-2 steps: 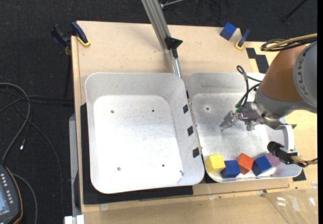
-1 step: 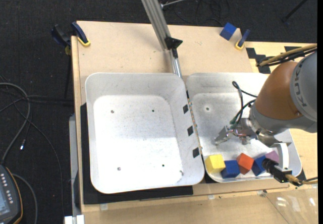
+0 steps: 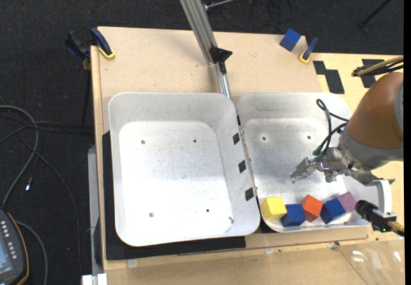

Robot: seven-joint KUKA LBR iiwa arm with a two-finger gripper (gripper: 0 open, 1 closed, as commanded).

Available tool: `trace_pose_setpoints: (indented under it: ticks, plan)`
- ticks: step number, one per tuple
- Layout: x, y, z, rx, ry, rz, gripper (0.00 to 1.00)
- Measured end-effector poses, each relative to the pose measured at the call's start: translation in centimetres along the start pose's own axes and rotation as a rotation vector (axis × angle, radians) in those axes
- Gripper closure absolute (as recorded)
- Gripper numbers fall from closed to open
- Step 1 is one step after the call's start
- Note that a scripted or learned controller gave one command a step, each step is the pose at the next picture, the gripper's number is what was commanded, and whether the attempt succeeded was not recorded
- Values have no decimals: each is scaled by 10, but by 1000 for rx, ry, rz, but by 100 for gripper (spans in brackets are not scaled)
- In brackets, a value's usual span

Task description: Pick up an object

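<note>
Five small blocks lie in a row along the front wall of the right bin (image 3: 282,117): a yellow block (image 3: 274,207), a blue block (image 3: 294,214), an orange block (image 3: 313,207), a second blue block (image 3: 333,210) and a purple block (image 3: 347,200). My gripper (image 3: 313,174) hangs over the right bin's floor, just behind the orange block and a little above the row. Its fingers are spread open and nothing is between them. The grey arm with its orange band (image 3: 382,117) covers the bin's right side.
The left bin (image 3: 128,110) lies beside the right one, their walls meeting in the middle. Another blue block (image 3: 291,38) rests on the wooden bench behind the bins. A slanted metal pole (image 3: 196,11) rises from the bench's back middle.
</note>
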State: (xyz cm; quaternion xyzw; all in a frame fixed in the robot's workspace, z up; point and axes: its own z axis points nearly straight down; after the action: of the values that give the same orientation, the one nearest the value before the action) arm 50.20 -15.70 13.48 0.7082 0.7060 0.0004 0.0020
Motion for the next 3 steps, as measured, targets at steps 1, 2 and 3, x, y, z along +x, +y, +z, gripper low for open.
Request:
trace_pose_setpoints:
  ticks: [1, 2, 3]
  plan:
    - [-14, -12, -11, 2, 1, -1, 0]
    - [-32, -13, 0, 4, 2, 0, 0]
    - [-52, -12, -5, 2, 0, 0, 0]
